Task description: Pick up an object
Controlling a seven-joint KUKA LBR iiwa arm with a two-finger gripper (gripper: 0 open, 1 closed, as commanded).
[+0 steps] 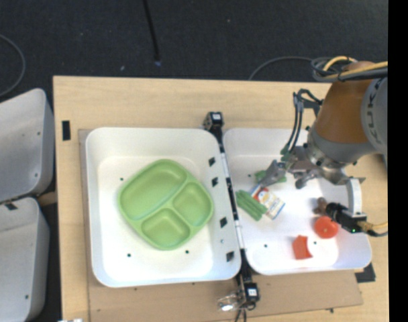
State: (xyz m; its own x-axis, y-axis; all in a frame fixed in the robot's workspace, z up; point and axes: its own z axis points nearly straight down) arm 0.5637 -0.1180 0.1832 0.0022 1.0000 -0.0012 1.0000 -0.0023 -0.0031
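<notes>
My gripper [279, 173] hung low over the right bin [338, 260], near that bin's middle, and I could not tell from above how it was set or whether it held anything. The nearest thing was a green bar [249, 205] with a small white packet [269, 202] touching it, just beside and below-left of me in the view, the bar's long axis slanting from upper left to lower right. The red block [301, 247] and orange piece [326, 228] lay farther off.
</notes>
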